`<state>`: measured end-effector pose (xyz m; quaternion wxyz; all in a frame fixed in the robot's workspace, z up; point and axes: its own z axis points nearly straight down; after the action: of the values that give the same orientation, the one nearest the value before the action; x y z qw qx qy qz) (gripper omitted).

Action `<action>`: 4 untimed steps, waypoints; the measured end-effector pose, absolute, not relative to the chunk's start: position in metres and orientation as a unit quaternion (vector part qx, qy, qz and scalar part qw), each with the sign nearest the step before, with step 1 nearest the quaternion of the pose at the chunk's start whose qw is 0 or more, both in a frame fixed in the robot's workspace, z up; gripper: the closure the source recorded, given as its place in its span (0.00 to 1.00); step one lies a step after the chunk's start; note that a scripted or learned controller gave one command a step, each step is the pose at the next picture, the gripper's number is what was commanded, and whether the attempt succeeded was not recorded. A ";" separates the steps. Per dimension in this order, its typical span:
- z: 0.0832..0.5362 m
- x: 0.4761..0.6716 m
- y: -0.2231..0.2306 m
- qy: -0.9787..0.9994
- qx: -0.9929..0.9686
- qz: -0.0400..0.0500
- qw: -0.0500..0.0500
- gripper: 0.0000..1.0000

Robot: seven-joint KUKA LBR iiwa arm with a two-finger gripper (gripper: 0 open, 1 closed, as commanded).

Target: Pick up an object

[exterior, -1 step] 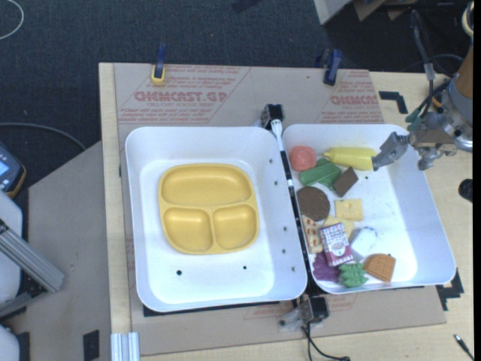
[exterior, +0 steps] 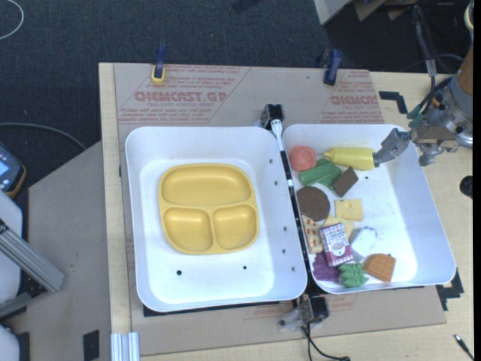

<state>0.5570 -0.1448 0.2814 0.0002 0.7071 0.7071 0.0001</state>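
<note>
Gripper [exterior: 391, 146] above right bin [exterior: 421, 201] | finger state: cannot tell | yellow corn [exterior: 350, 156] just left of it, apart | 1 yellow tray [exterior: 208, 207] in left bin [exterior: 143, 201]

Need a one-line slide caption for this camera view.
Gripper beside yellow plastic corn in right white bin; yellow divided tray left.

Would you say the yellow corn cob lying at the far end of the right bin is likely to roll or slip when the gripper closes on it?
Probably somewhat. The corn cob looks rounded and elongated, so it may roll sideways if pinched off-centre. Its glossy surface suggests smooth plastic, likely light and stiff, so it could slip. The green toy lying close beside it might stop a roll that way. The gripper sits near its right end.
</note>
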 end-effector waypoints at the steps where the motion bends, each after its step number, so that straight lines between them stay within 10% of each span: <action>1: 0.224 0.563 -0.137 0.707 0.707 -0.002 -0.003 0.00; 4: 0.086 0.561 -0.127 0.707 0.708 0.001 0.000 0.00</action>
<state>0.5613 -0.1269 0.0860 -0.0003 0.7075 0.7067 0.0006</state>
